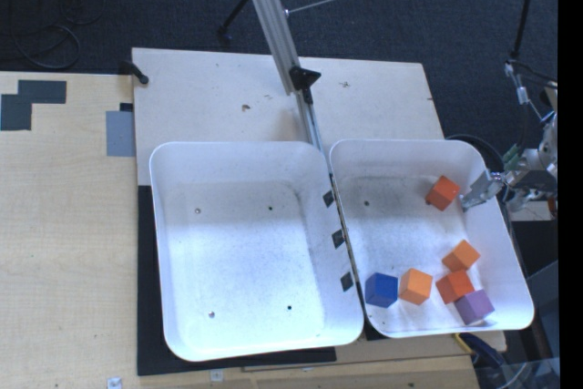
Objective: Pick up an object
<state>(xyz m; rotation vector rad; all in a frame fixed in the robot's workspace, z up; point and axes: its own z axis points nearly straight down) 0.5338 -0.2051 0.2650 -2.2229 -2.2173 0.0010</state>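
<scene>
Blocks sit in the right bin [510, 237]: blue block [381, 290], orange blocks [416, 285], purple block [474, 306], with another orange block [444, 192] beside the gripper [475, 192] at the right rim. Whether its fingers are wide or narrow cannot be told.

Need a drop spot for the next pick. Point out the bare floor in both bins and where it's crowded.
The left bin has bare floor from wall to wall. In the right bin, the middle and far-left floor, between the divider and the lone orange cube, is free. Its near-right corner is crowded: blue cube, three orange cubes, purple cube. The gripper sits at the right rim.
</scene>
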